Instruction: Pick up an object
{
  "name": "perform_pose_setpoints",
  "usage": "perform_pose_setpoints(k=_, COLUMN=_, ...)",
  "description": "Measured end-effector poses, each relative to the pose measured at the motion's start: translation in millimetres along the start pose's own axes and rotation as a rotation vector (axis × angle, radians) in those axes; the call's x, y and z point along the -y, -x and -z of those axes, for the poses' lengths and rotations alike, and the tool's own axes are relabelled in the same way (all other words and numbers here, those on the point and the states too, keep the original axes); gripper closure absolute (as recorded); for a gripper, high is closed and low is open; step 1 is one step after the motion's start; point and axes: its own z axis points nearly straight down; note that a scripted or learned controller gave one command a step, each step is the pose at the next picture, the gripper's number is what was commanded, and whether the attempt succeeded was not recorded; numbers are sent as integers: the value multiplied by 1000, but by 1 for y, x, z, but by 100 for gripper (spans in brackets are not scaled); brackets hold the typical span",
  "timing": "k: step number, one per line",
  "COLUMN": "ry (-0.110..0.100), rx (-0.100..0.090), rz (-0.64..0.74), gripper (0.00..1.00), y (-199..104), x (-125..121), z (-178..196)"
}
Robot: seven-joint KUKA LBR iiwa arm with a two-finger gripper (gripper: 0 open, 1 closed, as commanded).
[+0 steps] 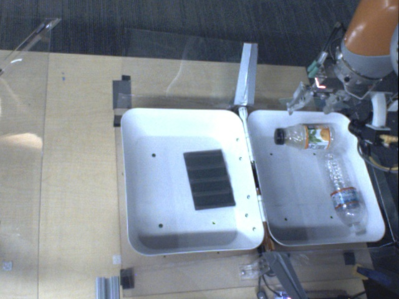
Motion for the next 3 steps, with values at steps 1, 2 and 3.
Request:
perform_pose_setpoints(k=1, ry=10, rx=3, rz=243, gripper=0, y=24, x=-10, z=-137)
perform_pose_setpoints(k=2, ry=5, rx=2, rz=474, gripper=0, y=-3, x=3, z=-79)
perform_pose_setpoints(k=3, ry=2, rx=1, rz=545, gripper=0, y=25, x=-19, z=-192)
